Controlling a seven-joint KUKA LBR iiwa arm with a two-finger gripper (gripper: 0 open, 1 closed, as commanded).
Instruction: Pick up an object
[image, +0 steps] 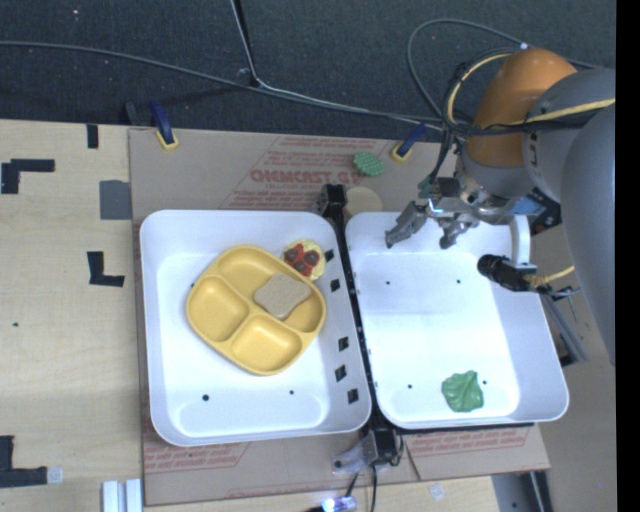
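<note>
Gripper (432, 228) jaws spread, holding nothing, at the right white bin's (535, 345) far rim; flat green leaf-shaped piece (463, 391) lies near its front edge.

- I take the left bin (160, 300) as my landmark; the divided tray (225, 310) lies inside it.
- A flat slab (281, 294) rests on that tray, with a small item (304, 259) at its far right corner.
- The right bin (520, 330) sits touching its right side.
- A leaf piece (463, 391) lies in that bin's near right part.
- The gripper (430, 228) hangs over its far edge.
</note>
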